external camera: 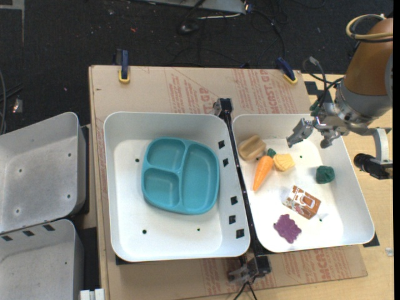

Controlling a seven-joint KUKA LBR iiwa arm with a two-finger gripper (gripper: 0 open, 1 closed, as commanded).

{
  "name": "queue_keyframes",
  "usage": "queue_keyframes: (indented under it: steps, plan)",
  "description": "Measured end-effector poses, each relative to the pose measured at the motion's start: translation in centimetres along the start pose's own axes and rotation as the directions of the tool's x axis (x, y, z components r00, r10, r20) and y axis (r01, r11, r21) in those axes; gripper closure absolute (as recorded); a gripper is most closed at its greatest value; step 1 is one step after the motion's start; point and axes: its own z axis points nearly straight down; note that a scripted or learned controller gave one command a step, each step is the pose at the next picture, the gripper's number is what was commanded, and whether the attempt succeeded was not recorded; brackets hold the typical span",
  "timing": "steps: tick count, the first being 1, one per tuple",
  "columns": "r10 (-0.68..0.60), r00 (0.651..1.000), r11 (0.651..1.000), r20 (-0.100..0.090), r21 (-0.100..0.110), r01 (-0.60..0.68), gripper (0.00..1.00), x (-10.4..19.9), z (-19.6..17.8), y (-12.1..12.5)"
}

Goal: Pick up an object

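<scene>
Hovering gripper [310, 133] — carrot [262, 172] seemingly tip-down, near-upright.

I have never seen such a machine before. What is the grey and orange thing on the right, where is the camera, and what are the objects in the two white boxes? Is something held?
The grey and orange thing is a robot arm. At its end sits a gripper, a hand with two fingers, here spread open with nothing between them. It hovers over the right bin's far end.

The single camera is fixed above the bench and looks down at a slant, so you see both bins from above.

The left bin holds a teal divided plate. The right bin holds toy foods: a tan bread piece, an orange carrot, a small yellow piece, a dark green lump, a small printed carton and a purple piece.

The robot's job is to pick up one object; none is grasped.
</scene>
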Motion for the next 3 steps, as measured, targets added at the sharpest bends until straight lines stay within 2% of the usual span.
queue_keyframes:
  steps: [1, 3]
  plan:
    - [-0.003, 1.0, 1.0, 0.002, -0.013, 0.003, 0.0, 0.1, -0.8, 0.3]
    - [0.0, 1.0, 1.0, 0.001, -0.01, 0.0, 0.0, -0.3, 11.1, -0.9]
